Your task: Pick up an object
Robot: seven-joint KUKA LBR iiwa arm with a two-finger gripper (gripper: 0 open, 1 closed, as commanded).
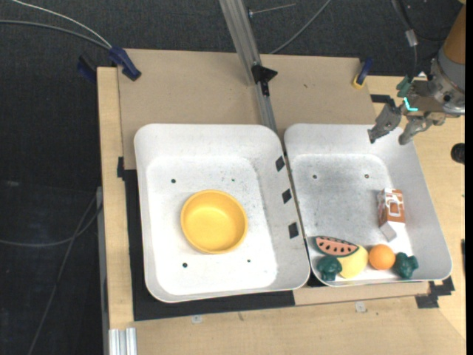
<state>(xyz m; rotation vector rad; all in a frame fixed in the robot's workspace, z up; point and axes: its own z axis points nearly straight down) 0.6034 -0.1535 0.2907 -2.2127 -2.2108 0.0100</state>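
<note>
- The grey arm with its orange band enters from the upper right of the camera view, its wrist angled down toward the far right corner of the right shallow white plastic bin (347, 161).
- The end effector (397, 128) hangs above that bin's far right rim, its two dark fingers spread apart with nothing between them.
- A small brown and white carton-shaped toy (391, 207) lies near the right wall of the right bin, well apart from the end effector.
- Along the near edge of the same bin sits a cluster: a red watermelon slice toy (338, 245), a pale yellow rounded fruit toy (355, 262) just beside it, a dark green broccoli-like toy (329, 268) touching the yellow one, a round orange fruit toy (381, 257), and another dark green leafy toy (405, 265) at the near right corner.
- The left shallow white plastic bin (159, 154) holds a round yellow plastic bowl (213, 220), upright, near its middle.
- Both bins rest side by side on the light wooden bench (192, 87).
</note>
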